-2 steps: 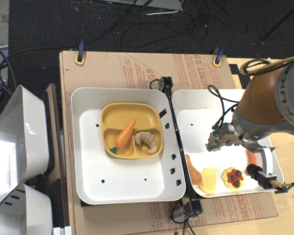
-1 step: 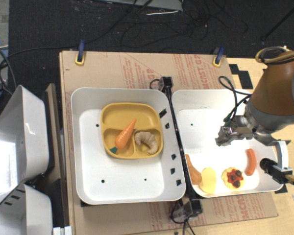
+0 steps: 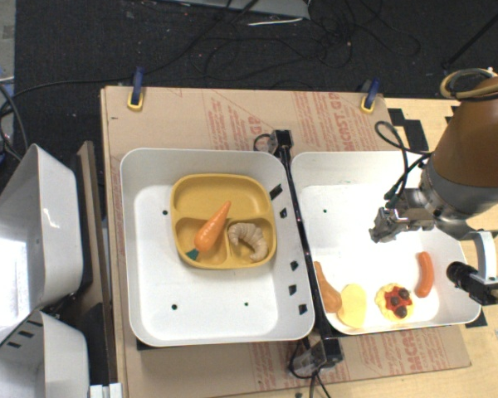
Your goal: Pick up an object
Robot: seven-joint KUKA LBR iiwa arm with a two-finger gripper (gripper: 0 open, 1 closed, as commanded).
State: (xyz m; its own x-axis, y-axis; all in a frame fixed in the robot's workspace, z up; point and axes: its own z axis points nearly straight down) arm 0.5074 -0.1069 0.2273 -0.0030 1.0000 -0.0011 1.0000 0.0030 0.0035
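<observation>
Dark speckled floor [image 3: 58,31] strewn with black cables [image 3: 232,40] surrounds the bench.

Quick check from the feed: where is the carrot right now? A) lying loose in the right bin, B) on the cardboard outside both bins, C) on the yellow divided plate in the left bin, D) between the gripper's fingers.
C: the carrot lies on the yellow divided plate in the left bin, beside the shrimp.

arm [image 3: 473,152]: cut off by right edge | gripper [image 3: 385,225]: small and dark, finger state unreadable | spare bins [image 3: 29,247] at left: cropped by left and bottom edges | green bit beneath carrot [image 3: 212,227]: too small to identify
</observation>
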